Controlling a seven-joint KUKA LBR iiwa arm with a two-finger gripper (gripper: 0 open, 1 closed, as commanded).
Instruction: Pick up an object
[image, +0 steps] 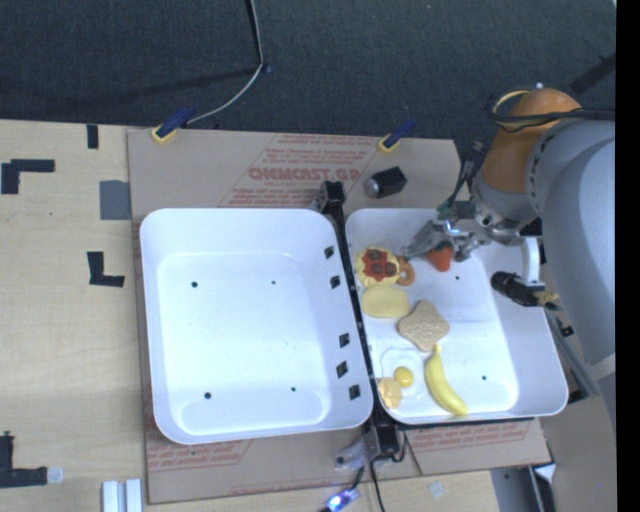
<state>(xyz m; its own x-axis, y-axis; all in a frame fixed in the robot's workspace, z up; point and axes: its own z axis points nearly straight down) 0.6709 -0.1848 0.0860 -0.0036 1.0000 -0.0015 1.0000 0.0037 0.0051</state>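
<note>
Gripper (437, 247) over the right bin (520, 350)
Clamped on a small orange-red piece (441, 260), just beside the pizza toy (379, 265).

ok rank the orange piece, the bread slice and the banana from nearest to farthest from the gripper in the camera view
From the gripper, in the right bin:
1. Orange piece, right beside the gripper at the bin's far end.
2. Bread slice, mid-bin, toward the divider.
3. Banana, near the bin's front edge.

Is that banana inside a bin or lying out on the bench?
Inside. The banana lies flat on the right bin's floor, near its front edge.
</note>
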